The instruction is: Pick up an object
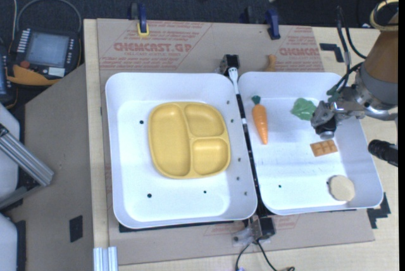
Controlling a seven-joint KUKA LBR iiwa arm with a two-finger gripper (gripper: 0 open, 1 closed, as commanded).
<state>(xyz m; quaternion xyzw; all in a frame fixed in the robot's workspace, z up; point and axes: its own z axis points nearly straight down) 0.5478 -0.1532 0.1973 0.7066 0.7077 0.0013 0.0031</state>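
Gripper (324, 123): we see it low in the right bin (285, 197), between the green leafy piece (304, 107) and the brown cracker (323, 148); nothing visibly in its grasp, and how wide it stands we cannot tell.
Pickable objects: all in that bin, spaced apart, so we judge each reachable alone; the carrot (260, 123) lies left, the round biscuit (342, 187) near the front corner.
Left bin (126, 200): we see the yellow divided plate (188, 139) there.

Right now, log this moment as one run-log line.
hand: over right bin, between green leaf and brown cracker | carrot: untouched | divided yellow plate: left bin
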